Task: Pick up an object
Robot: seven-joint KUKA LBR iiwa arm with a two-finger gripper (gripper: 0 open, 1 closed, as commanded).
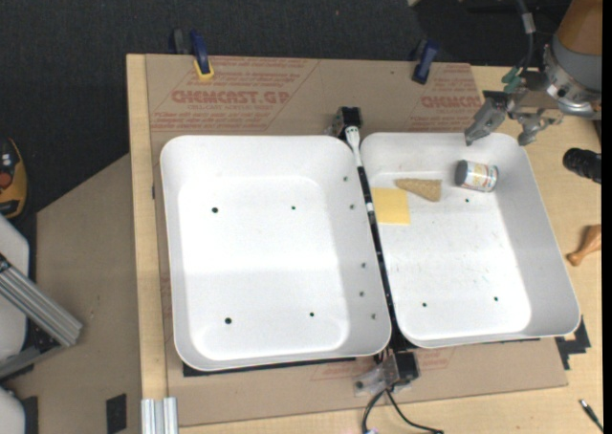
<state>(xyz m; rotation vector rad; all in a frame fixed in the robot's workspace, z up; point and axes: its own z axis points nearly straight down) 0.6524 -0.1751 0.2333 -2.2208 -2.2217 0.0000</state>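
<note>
A small grey jar [475, 175] lies on its side in the right bin [535, 260], near that bin's far edge — you see nothing gripping it. Just beside it, toward the left bin [182, 250], rest a tan wedge [421, 188] and a yellow square [391, 206]. Above the jar, the gripper [504, 126] hovers with fingers spread apart — holding nothing.
</note>
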